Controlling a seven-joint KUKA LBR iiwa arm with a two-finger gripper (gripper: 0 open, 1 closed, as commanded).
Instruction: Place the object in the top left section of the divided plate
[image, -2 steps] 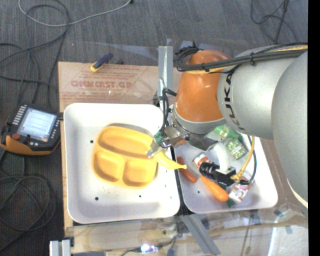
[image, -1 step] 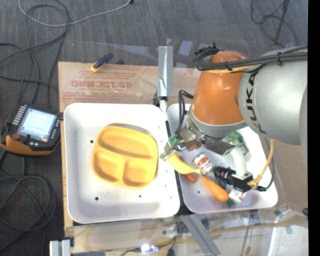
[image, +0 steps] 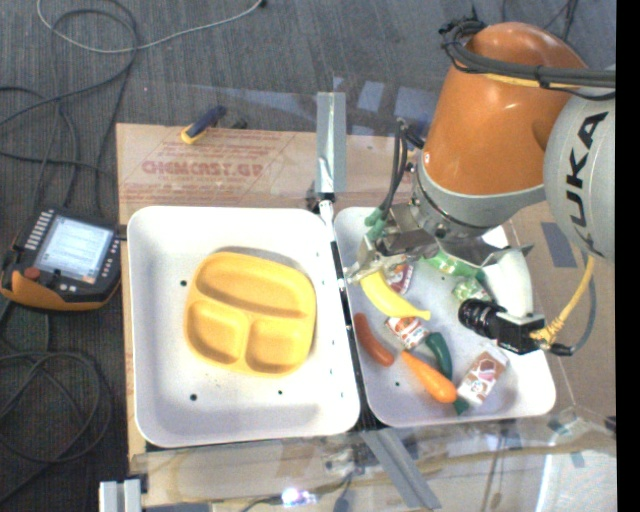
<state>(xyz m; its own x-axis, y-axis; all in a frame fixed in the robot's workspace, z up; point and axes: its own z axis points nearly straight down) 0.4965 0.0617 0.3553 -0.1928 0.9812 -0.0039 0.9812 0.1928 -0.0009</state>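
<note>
While the arm (image: 500, 110) hangs over the right bin (image: 540, 395), its jaws sit low beside the banana (image: 388, 297), apparently seeking a grasp; their state cannot be told. Left of the banana, the plate (image: 252, 311) waits unfilled.

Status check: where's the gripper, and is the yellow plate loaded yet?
Gripper low over right white bin, above the yellow plastic banana; grip unconfirmed. Yellow divided plate in left white bin, nothing on it. Toy food crowds the banana.
</note>
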